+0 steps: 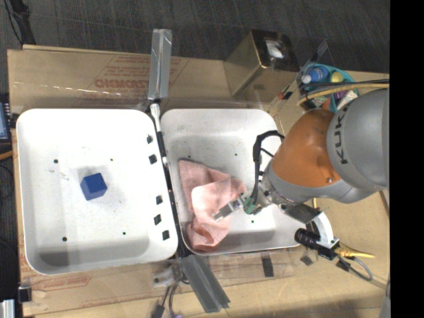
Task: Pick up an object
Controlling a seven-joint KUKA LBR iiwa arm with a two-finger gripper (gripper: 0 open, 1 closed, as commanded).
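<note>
A pink cloth (pixel 207 203) lies crumpled in the left half of the right bin (pixel 218 128), against the wall between the bins. My gripper (pixel 233 208) reaches in from the right and its tip sits over the cloth's right edge. A metal finger (pixel 225 210) rests on the pink fabric, with a small green part just behind it. A blue cube (pixel 94 185) sits alone in the left bin (pixel 79 244), far from the gripper.
The arm's orange band and grey body (pixel 318 164) cover the right bin's right side. Cardboard (pixel 86 71) lies behind both bins, with a brown box (pixel 255 61) at the back. A metal bar (pixel 159 65) stands between the bins.
</note>
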